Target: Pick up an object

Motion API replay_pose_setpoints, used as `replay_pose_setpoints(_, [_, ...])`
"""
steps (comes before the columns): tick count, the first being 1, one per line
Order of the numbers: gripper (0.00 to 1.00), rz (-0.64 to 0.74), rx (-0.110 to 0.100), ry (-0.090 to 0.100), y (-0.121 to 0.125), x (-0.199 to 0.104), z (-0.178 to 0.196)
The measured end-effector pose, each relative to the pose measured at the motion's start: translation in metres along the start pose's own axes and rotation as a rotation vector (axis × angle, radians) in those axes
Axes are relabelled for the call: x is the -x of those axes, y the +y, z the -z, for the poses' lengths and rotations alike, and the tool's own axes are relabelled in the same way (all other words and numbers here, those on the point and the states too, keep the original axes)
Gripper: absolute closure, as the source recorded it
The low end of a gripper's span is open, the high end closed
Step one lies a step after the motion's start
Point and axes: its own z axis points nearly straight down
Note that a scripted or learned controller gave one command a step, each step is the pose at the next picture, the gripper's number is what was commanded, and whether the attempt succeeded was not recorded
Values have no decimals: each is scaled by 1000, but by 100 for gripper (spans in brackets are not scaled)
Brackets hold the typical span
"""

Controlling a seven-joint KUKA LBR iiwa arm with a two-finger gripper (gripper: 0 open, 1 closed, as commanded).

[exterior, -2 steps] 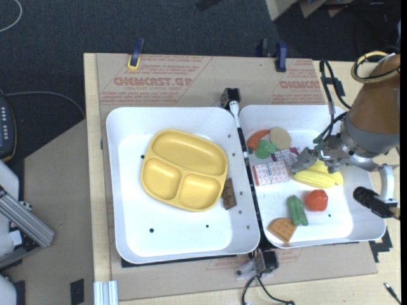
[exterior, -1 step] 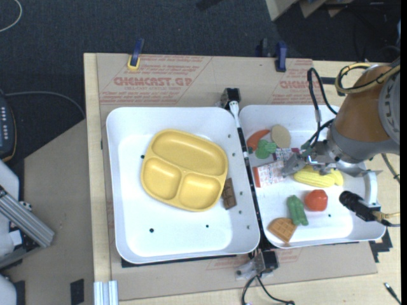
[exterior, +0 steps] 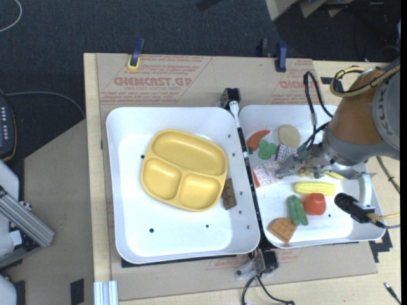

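Note:
My gripper (exterior: 287,165) is low in the right bin (exterior: 331,234), near the bin's middle, over a white and red packet (exterior: 262,174). Close to it on the left lie a green toy (exterior: 267,150) and a red-orange piece (exterior: 257,138). A beige round piece (exterior: 288,135) lies just behind it. A yellow corn cob (exterior: 313,187) lies right in front of the gripper. A red tomato (exterior: 314,203), a green pickle (exterior: 296,210) and an orange wafer (exterior: 282,229) lie nearer the front. I see nothing lifted.
The left bin (exterior: 127,221) holds a yellow divided plate (exterior: 184,169) with a small brown block (exterior: 229,194) at its right edge. The grey and orange arm (exterior: 359,122) crosses the right bin's far right side. Clamps stand on the board's back edge.

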Motion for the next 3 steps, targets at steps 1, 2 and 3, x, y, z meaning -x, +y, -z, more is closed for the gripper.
replay_pose_setpoints(1, [100,1,8,0,2,-1,13])
replay_pose_setpoints(2, [100,1,5,-6,1,4,76])
replay_pose_setpoints(3, [100,2,4,-5,-3,-2,136])
